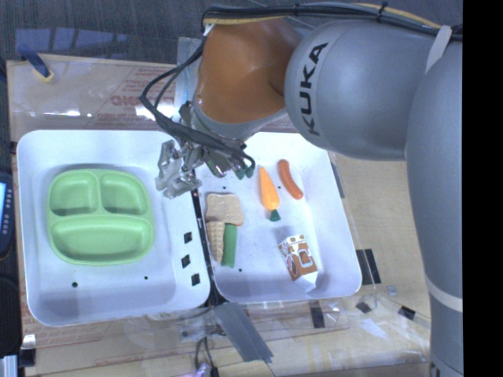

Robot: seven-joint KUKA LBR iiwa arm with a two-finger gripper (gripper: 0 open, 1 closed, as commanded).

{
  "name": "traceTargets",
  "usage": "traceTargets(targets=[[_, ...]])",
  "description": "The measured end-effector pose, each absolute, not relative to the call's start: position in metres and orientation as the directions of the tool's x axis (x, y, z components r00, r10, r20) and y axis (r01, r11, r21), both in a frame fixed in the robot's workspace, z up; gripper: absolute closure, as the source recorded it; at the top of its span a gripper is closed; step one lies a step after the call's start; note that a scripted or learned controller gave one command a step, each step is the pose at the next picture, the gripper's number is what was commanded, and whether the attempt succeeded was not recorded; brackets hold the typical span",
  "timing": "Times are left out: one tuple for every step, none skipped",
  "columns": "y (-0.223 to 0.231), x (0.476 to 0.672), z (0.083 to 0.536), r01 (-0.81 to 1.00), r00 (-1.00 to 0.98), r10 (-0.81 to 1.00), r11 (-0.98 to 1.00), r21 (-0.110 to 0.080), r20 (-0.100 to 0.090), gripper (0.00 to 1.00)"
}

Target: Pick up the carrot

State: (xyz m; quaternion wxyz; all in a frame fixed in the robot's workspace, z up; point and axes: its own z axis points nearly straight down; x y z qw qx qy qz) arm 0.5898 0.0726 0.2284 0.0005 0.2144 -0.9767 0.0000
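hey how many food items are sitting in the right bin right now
5: toast with cucumber below it, carrot mid-bin, sausage to its right, snack packet lower right. The arm may hide more.

Dark grey carpet (94, 2) behind cardboard-topped bench (78, 85).

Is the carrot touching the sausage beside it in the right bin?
Apart. In the camera view a strip of white bin floor shows between the carrot and the sausage along their whole length.

- My arm (369, 93) is grey, banded orange.
- Carrot (269, 191): orange, green tip.
- Sausage (291, 179): reddish-orange.
- Divided plate (100, 217): light green.
- Bins (31, 234): white.
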Motion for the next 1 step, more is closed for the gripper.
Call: traceTargets(targets=[[0.0934,0.5441,0.2671,-0.750,-0.661,-0.750,0.661,0.000,0.000,1.00]])
